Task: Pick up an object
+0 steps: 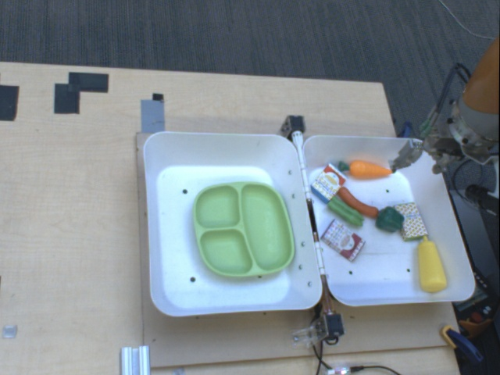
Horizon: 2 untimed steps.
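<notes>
1. Objects for picking lie in the right bin (pixel 461 283), all loose on its floor.
2. Orange carrot (pixel 369 169): at the far end of the right bin, lying roughly crosswise, its green top toward the divider.
3. Small white carton (pixel 327 183): just beside the carrot, on the near-left side, close to the divider between the bins.
4. Red sausage (pixel 358 202) and green pod (pixel 344 212): lying side by side at a slant in the middle of the bin, touching or nearly so.
5. Dark green lump (pixel 389 220): at the right end of the sausage, next to a patterned packet (pixel 412 222).
6. Red and white packet (pixel 342 240): nearer the camera, apart from the sausage group.
7. Yellow bottle (pixel 430 265): at the near right of the bin, lying lengthwise, close to the right wall.
8. Left bin (pixel 168 287): holds a light green divided tray (pixel 244 230) with three compartments, set at a slight angle.
9. Pincer (pixel 408 155): located at the far right corner of the right bin, above the rim, just to the right of the carrot. Arm (pixel 478 100) enters from the right edge.
10. Pincer state: cannot be determined; nothing is visibly held.
11. Table (pixel 70 233): light wood, carrying both bins side by side.
</notes>
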### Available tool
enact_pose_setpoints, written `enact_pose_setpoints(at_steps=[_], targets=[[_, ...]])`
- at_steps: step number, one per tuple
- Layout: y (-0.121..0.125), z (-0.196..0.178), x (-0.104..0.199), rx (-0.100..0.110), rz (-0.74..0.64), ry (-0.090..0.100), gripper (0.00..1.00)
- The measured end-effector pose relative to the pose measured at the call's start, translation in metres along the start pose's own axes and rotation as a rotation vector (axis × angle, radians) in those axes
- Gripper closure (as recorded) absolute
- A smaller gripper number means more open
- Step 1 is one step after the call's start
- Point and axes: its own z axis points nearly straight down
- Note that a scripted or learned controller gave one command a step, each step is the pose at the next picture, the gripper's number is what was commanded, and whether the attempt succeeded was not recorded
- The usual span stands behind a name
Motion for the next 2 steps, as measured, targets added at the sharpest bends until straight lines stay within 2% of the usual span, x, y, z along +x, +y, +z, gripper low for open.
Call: enact_pose_setpoints(at_steps=[1, 2], targets=[[-0.138, 0.103, 0.001, 0.000, 0.002, 0.000, 0.00], [-0.136, 0.091, 0.001, -0.007, 0.002, -0.003, 1.00]])
